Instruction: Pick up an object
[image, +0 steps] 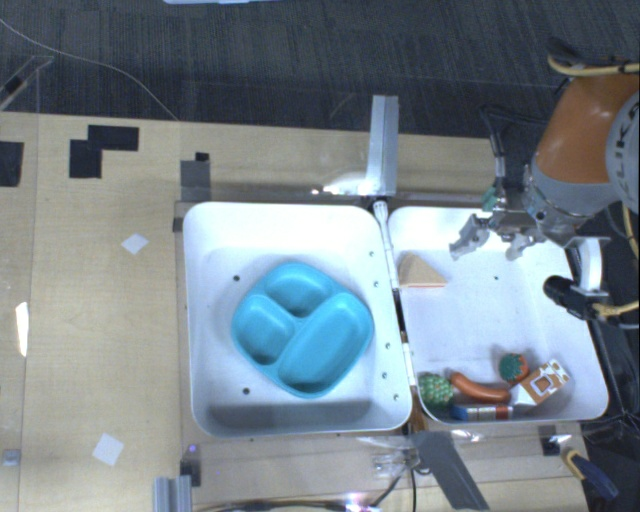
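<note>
Wooden surface (90, 330) carries two shallow white bins side by side. Left bin (215, 250) holds a blue three-part dish (302, 328). Right bin (560, 330) holds the small things — a tan wedge (420, 270) near its far left corner, and along the near wall a green knobbly piece (435, 388), an orange sausage shape (480, 386) and a small orange-and-white box (545, 381) (packed close together). Above the right bin's far side, the pincer (495, 238) hovers with its fingers spread, nothing between them.
</note>
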